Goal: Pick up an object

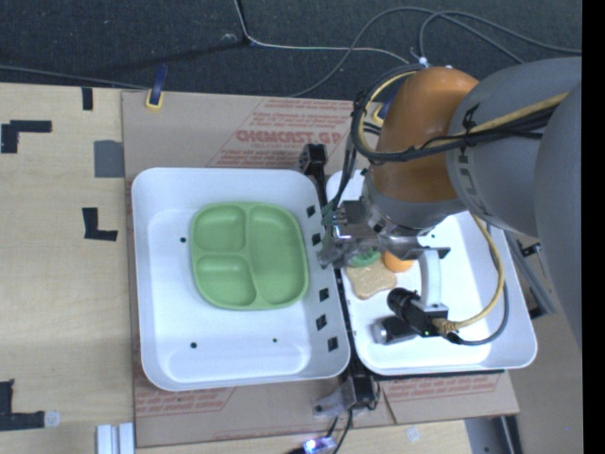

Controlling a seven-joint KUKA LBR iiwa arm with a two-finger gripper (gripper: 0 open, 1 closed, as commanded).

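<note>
A green divided plate point(250, 254) lies in the left white bin point(161, 206). In the right bin point(492, 343) a tan, toast-like piece point(370, 281) rests near the bin's left wall, with a small orange thing point(400, 263) right beside it. My gripper point(352, 244) hangs low over that spot, just above the tan piece, under the big grey and orange wrist. The arm hides most of the right bin's upper half.
The two bins sit side by side on a brown cardboard sheet point(189, 130) on the wooden bench. Black clips run along the divider between the bins point(324, 296). Cables trail across the dark floor at the top.
</note>
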